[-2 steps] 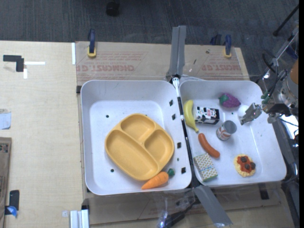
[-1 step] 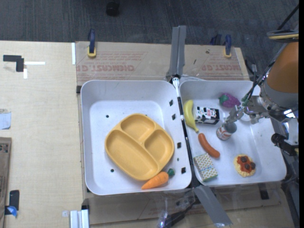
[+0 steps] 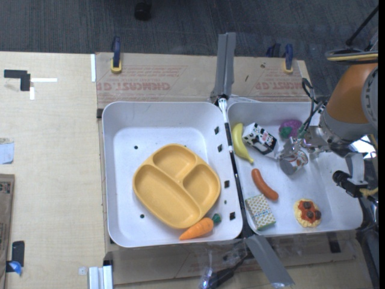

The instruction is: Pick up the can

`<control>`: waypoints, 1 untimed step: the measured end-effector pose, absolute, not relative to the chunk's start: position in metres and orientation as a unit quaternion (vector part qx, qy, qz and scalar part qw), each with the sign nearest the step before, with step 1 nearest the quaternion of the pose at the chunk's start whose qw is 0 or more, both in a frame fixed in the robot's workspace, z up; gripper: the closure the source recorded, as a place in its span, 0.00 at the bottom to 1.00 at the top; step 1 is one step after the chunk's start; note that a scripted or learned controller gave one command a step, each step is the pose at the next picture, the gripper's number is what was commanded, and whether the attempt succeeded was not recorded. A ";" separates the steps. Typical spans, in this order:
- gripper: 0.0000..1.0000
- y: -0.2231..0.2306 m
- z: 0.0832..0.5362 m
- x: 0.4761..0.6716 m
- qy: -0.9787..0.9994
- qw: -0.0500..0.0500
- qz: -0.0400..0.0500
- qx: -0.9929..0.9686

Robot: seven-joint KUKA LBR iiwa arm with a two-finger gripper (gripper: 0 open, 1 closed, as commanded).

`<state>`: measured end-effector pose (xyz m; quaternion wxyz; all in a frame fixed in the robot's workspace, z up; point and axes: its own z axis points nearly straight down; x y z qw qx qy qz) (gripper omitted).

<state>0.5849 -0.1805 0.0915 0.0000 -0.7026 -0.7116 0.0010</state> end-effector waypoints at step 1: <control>0.00 -0.209 0.091 0.533 -0.698 0.004 -0.001 -0.716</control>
